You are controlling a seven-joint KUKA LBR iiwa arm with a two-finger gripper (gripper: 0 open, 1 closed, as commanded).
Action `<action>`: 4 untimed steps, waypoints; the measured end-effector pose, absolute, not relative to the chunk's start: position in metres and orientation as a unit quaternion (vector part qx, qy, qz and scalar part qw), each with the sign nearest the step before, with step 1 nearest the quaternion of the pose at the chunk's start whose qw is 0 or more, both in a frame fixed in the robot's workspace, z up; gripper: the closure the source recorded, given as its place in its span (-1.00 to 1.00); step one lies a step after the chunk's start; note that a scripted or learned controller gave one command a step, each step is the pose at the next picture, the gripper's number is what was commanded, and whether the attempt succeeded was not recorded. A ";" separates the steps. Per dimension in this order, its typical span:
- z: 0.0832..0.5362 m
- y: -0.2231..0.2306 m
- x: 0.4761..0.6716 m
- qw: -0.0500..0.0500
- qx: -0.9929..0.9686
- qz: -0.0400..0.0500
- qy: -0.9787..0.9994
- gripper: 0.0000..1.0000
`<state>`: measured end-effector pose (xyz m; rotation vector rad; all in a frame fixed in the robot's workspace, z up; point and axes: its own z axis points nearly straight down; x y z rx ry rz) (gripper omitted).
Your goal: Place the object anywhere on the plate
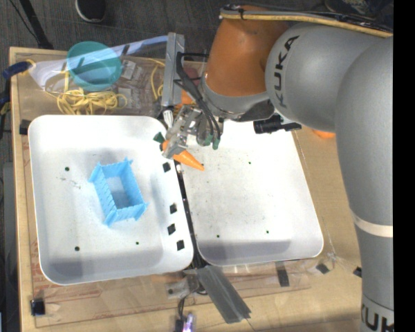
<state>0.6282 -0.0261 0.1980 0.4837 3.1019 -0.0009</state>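
i've got the pincer (188, 138) down over the top-left corner of the right bin (263, 199), hard by the ridge where the two bins meet, w/ the big grey arm (332, 75) and its orange band coming in from behind it. just below the pincer, touching or nearly touching its tips, lies a small orange thing (187, 158), carrot-shaped, thick end toward the pincer and pointed end running away down-right; there's a bit of green (158, 137) on the pincer's left, prob its leafy top, can't be sure. can't tell if the fingers are open or closed, cables and housing clutter that spot, and i can't see the orange piece between them, so i won't call it held. far to the pincer's lower left, well inside the left bin (55, 199), sits a blue open-sided basket (119, 192), ribbed walls. i don't see anything i'd call a plate for sure. handling guess: the carrot looks like a light toy, plastic or rubber, smooth and tapered, so it'll prob squirt out if pinched near the tip. i'd take it across the thick end, fingers square to its length, low enough to get past the curve. not fragile imo, modest squeeze is fine, but it sits v close to the bin wall so approach room is tight.
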 end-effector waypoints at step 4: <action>0.203 -0.010 0.595 0.000 -0.104 0.000 0.995 1.00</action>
